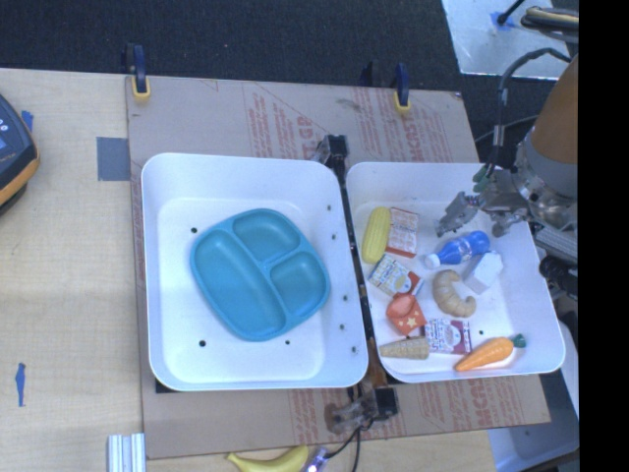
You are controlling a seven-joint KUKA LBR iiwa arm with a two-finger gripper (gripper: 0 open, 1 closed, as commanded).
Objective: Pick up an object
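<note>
My gripper hangs over the upper right part of the right bin, its grey fingers spread open with nothing between them. Just below it lies a blue bottle with a white cube beside it. Further down are a tan croissant, a small carton and an orange carrot. On the bin's left side lie a yellow corn cob, two small packets, a red piece and a cone.
The left bin holds a blue divided plate. A black clip sits between the bins at the back. A banana lies off the bench's front edge. A dark device sits at far left.
</note>
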